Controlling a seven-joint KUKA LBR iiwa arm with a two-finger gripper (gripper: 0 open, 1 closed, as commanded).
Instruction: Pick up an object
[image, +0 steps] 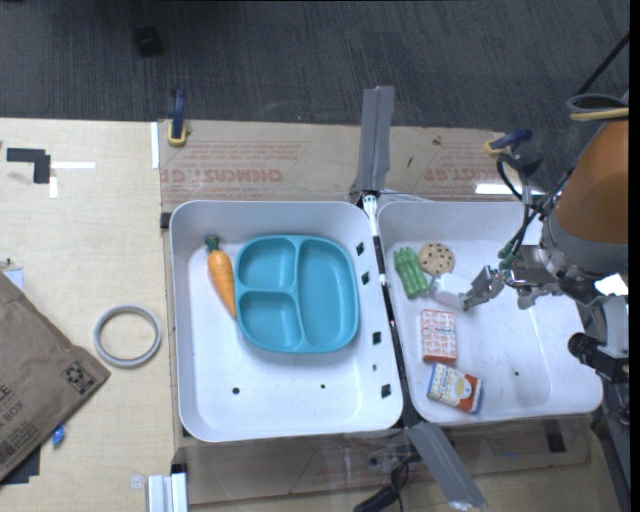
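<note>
Right of centre in the frame, the tool (478, 292) hangs over a small white object (449, 293) beside the cookie (436, 259). Whether its grip is wide or narrow, I cannot tell. It looks off-centre, so closing may nudge the object away.

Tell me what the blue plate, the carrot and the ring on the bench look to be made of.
Blue plate: likely moulded plastic, smooth with a soft sheen, with three compartments formed in.
Carrot: probably a plastic toy, uniform orange with a green top.
Ring: possibly a tape roll, pale and matte; hard to tell.
</note>
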